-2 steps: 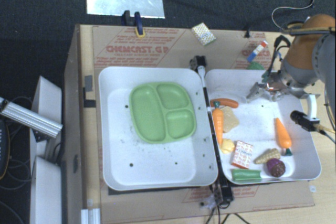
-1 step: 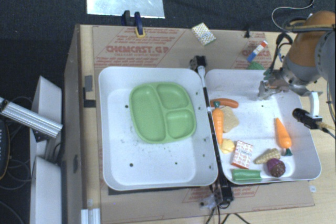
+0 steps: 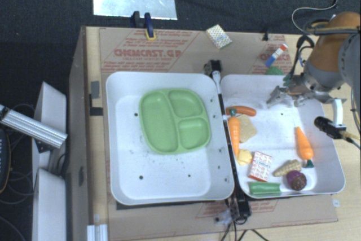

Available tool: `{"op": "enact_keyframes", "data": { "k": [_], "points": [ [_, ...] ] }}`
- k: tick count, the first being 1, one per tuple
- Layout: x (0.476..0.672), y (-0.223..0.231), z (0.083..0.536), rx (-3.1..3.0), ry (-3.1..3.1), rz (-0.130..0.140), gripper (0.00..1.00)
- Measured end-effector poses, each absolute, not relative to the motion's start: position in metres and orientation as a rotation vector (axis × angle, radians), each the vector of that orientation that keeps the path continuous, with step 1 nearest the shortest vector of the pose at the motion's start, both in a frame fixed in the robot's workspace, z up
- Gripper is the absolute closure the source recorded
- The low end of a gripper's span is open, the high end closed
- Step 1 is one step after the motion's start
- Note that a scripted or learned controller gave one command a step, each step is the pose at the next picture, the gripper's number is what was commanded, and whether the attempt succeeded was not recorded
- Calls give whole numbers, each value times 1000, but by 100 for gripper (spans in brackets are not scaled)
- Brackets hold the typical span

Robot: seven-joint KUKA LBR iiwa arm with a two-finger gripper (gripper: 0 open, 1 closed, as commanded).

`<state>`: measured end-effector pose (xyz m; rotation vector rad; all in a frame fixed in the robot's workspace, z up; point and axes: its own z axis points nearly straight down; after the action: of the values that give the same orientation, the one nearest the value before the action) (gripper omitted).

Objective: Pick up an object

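The right bin (image 3: 333, 178) holds several toy foods. A carrot (image 3: 304, 144) lies at the right, and an orange sausage (image 3: 242, 111) and a second carrot (image 3: 233, 131) lie by the left wall. A beige slice (image 3: 247, 128), a yellow chunk (image 3: 244, 156), a red-and-white box (image 3: 260, 166), a green cucumber (image 3: 263, 188), a tan piece (image 3: 287, 167) and a purple bulb (image 3: 296, 180) fill the front. My gripper (image 3: 284, 100) hovers over the bin's bare back part, open, with nothing between its fingers. It is well apart from every toy.
The left bin (image 3: 121, 138) holds a green divided plate (image 3: 172, 120). Behind the bins on the bench lie a small patterned box (image 3: 219, 36), a red-and-blue piece (image 3: 276, 56) and a blue clamp (image 3: 148, 25). A black part of the arm (image 3: 330, 127) overhangs the right bin's right rim.
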<state>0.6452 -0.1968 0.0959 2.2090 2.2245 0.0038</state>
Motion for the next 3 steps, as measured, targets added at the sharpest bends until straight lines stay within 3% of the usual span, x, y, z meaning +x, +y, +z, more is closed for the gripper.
{"op": "enact_keyframes", "data": {
  "k": [1, 2, 3],
  "points": [
    [669, -172, 85, 2214, 2225, 4, 0],
    [669, -158, 85, 2214, 2226, 3, 0],
    [669, -200, 86, 2216, 2221, 2, 0]
  ]
}}
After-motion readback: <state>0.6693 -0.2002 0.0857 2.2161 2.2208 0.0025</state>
